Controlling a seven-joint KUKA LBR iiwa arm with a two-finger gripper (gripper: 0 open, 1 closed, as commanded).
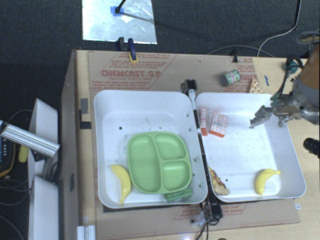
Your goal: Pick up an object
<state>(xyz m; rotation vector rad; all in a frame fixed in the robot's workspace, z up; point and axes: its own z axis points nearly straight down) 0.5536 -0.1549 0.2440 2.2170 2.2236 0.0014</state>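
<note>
My gripper point(267, 122) hangs over the upper right part of the right bin point(287, 149), fingers spread open with nothing between them. In that bin lie a yellow banana point(265, 180) at the front right, a red-and-white packet point(214, 123) at the back left, and a brownish pizza-like piece point(218, 181) at the front left wall. The left bin point(107, 114) holds a green divided plate point(159, 162), a second banana point(121, 182) at its front left, and a green object point(178, 195) by the plate's front edge.
The divider between the bins point(197, 134) runs down the middle. A small green can point(231, 77) stands on the cardboard behind the right bin. A blue-and-yellow clamp point(131, 49) sits at the bench's back edge, and a metal rail point(29, 138) lies at the far left.
</note>
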